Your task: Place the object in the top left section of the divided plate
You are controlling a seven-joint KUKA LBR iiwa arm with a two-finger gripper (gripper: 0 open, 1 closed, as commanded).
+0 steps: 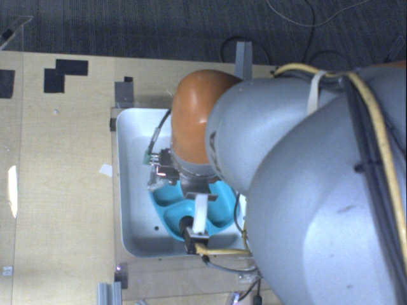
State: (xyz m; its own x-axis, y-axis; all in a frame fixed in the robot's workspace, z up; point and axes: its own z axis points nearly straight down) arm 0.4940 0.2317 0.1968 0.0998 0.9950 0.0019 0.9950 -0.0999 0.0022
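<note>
In the left bin (130, 170), toward its near right corner, lies the blue plate (166, 199), flat on the white floor. The arm (305, 170) reaches in from the right, and its orange band (191, 113) stands directly above the bin. The wrist covers the plate's middle and top left section. The gripper (164, 170) sits low over the plate's left edge; whether it is wide, narrow or holding anything cannot be told. Where the object lies cannot be told. A white scrap (105, 169) lies on the bench (57, 202), just left of the bin.
</note>
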